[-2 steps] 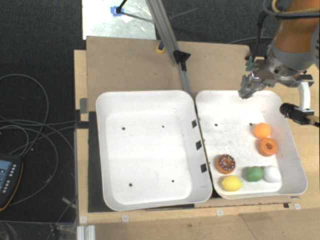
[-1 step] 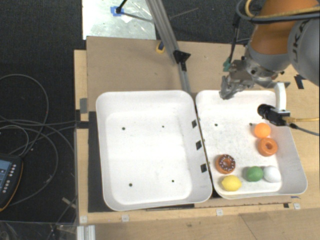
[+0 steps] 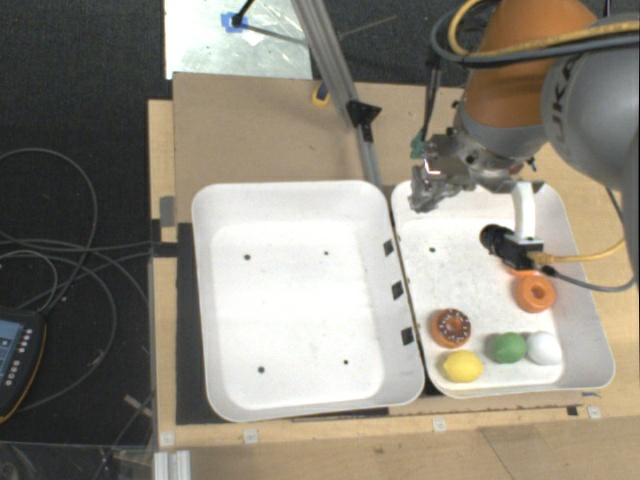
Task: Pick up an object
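Five pickable objects in right bin, none yet lifted

Two white bins sit side by side on the bench: left bin [image 3: 225,268], right bin [image 3: 580,368].

Contents of right bin, all toward its near end:
- brown sprinkled doughnut [image 3: 451,327], closest to the divider between the bins
- yellow lemon-like piece [image 3: 463,367], just in front of the doughnut
- green round piece [image 3: 507,348], beside the lemon-like piece
- white round piece [image 3: 544,348], touching or just beside the green one
- orange ring [image 3: 535,293], behind the green and white pieces, near the bin's outer side

Other item: black fitting with a white bracket [image 3: 510,243], mid-bin, trailing a yellow cable; it looks like rig hardware, though its purpose cannot be told.

Arm: gripper [image 3: 428,186] hangs over the far left corner of the right bin, well apart from all five objects. Claw state: cannot tell, as the metal parts blur together at this angle. Nothing is seen between them.

Progress, as judged: pick not begun. Left to do: choose an object, travel toward the near end, descend, close, lift
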{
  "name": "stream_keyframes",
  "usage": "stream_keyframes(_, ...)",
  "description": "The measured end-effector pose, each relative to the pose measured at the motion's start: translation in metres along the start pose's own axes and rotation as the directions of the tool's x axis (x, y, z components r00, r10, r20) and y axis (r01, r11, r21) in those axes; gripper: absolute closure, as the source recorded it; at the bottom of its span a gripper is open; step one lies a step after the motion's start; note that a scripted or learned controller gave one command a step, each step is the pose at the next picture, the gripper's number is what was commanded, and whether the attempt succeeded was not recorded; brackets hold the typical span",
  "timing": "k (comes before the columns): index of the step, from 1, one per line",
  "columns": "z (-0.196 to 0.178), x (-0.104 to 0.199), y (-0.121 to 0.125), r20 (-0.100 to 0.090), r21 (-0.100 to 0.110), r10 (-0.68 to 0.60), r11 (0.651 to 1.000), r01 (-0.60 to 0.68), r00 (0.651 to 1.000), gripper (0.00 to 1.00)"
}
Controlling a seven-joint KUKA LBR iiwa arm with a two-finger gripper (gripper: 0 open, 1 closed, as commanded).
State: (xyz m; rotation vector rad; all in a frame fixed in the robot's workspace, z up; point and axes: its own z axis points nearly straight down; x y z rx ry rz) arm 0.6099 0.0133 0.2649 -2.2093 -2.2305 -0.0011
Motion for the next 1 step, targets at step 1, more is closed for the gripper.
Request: stream_keyframes(1, 0.0064, 0.0514, -0.0070, 0.000, -0.001, -0.001, 1.000, 0.001, 1.000, 1.00)
